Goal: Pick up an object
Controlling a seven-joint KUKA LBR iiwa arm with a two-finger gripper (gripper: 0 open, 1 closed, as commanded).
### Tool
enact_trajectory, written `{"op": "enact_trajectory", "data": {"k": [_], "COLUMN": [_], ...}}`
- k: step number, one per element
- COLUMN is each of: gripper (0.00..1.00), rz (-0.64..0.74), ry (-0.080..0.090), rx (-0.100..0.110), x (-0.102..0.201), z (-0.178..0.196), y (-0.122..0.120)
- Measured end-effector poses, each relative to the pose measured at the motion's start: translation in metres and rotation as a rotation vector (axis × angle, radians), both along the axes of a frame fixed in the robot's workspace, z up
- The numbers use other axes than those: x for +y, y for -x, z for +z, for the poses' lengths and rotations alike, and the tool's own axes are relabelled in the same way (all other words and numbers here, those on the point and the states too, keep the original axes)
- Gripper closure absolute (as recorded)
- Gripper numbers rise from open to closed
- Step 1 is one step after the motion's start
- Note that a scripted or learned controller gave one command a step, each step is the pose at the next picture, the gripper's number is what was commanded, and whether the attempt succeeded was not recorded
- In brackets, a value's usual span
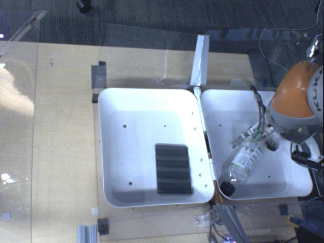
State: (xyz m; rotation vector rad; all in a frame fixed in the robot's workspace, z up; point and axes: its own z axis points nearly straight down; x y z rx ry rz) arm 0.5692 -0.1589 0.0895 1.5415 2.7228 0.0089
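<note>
Hand (257, 133) at clear bottle's (244, 160) upper end

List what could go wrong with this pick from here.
1. The clear bottle lies tilted on its side in the right bin; being round and slick, it may roll or slip from the gripper at its upper end.
2. Its black cap sits by the bin's rim, so a nudge could wedge it there.
</note>
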Motion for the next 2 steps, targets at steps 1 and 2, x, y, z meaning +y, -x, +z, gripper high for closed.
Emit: {"op": "enact_trajectory", "data": {"k": [1,2], "gripper": [0.00,0.00], "rz": [-0.184,-0.094], "ry": [-0.002,-0.002], "rx": [0.003,0.008], "x": [0.002,-0.008], "z": [-0.001,0.023], "y": [-0.053,0.006]}}
